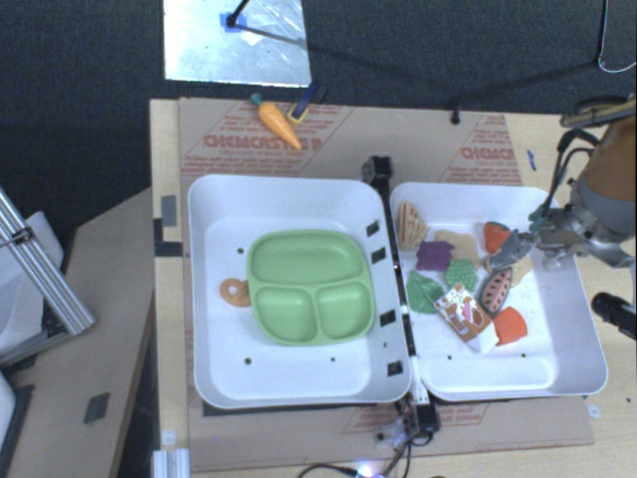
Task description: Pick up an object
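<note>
1. Gripper (pixel 511 250) hangs low over the right bin (pixel 572 371), can't tell its state.
2. Toys (pixel 460 287) sit piled just beside it.
3. Green plate (pixel 311 287) fills the left bin (pixel 214 366).

Both bins, the left bin (pixel 214 267) and the right bin (pixel 557 357), are white. A light green divided plate (pixel 309 285) lies beside a tan pretzel-like ring (pixel 236 292). The toy pile shows a purple piece (pixel 434 256), a knobbly green piece (pixel 461 273), a darker green leaf shape (pixel 422 292), an orange-red wedge (pixel 510 326) and a red-and-white printed packet (pixel 461 312). An orange carrot (pixel 278 123) with a green tip rests on brown cardboard (pixel 229 142) with red lettering. The arm (pixel 607 182) is grey with an orange band.
</note>
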